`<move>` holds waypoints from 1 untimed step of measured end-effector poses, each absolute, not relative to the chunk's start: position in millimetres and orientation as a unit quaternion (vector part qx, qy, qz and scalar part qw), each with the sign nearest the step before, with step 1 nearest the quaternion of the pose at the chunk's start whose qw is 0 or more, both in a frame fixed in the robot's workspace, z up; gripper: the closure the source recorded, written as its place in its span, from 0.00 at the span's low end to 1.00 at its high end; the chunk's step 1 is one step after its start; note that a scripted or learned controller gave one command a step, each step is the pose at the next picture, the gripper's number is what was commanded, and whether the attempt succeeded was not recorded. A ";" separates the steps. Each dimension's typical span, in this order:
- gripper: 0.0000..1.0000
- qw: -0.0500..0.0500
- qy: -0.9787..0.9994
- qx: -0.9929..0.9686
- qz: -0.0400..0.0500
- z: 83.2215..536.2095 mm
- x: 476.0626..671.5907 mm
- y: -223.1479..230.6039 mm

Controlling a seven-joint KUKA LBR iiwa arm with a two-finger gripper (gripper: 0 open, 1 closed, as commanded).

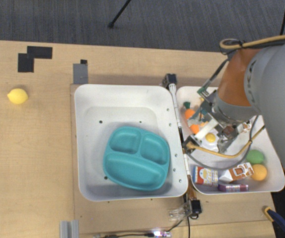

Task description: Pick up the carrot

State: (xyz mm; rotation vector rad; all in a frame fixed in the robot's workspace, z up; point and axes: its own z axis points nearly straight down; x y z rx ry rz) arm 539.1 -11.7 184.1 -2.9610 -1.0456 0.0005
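The pincer [208, 124] is positioned low in the right bin [276, 178], beside the carrot [196, 129] (its finger state cannot be determined). No lift is evident.

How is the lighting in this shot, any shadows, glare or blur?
Camera view: soft, even light with no hard glare; the teal tray casts a faint shadow on the left bin; the arm looms large and slightly soft over the right bin; the lemon looks sharp.
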 end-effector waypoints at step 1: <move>0.00 0.001 -0.333 -0.943 0.000 184.1 539.1 -11.7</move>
